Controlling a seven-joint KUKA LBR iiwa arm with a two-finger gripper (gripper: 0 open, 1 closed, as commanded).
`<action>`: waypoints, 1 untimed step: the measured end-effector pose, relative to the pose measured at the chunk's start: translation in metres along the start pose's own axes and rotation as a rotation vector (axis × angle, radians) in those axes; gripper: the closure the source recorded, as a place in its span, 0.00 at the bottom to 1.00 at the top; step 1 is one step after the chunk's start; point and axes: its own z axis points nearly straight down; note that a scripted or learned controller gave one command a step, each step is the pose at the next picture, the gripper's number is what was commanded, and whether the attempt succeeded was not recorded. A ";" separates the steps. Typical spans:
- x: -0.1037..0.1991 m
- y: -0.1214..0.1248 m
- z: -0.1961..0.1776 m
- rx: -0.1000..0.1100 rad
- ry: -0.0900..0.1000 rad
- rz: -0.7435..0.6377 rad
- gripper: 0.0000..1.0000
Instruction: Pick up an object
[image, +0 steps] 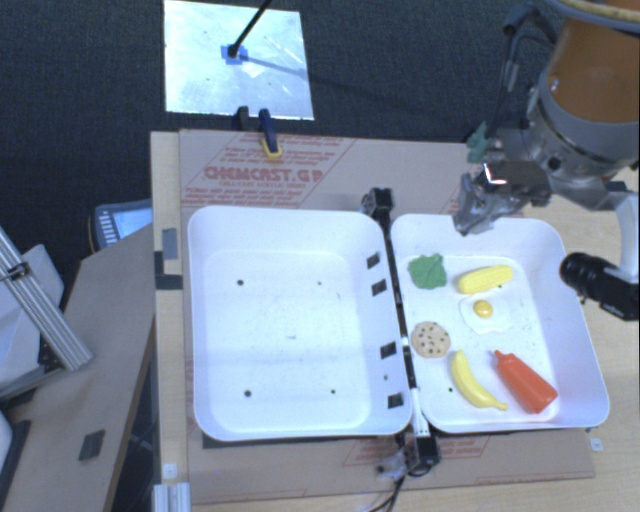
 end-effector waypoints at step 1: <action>0.000 0.001 -0.011 -0.003 0.000 -0.003 1.00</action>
